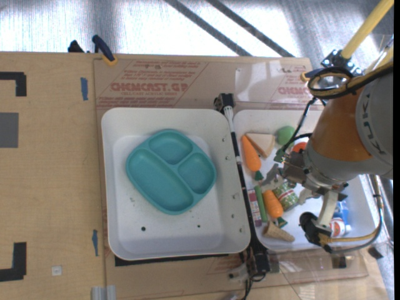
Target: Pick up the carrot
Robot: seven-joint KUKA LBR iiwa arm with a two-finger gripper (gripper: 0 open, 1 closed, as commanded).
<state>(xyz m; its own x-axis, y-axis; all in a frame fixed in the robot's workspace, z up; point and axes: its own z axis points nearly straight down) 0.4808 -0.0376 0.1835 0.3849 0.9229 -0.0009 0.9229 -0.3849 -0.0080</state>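
Fingers (270,179) look spread, nothing clamped; I judge the gripper (284,188) sits low in the right bin (359,195) because the carrot (251,154) lies just beside.

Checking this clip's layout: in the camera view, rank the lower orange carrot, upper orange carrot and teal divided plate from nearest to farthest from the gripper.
1. Lower orange carrot, right bin, beside the gripper.
2. Upper orange carrot, same bin, by its left wall.
3. Teal divided plate, left bin.
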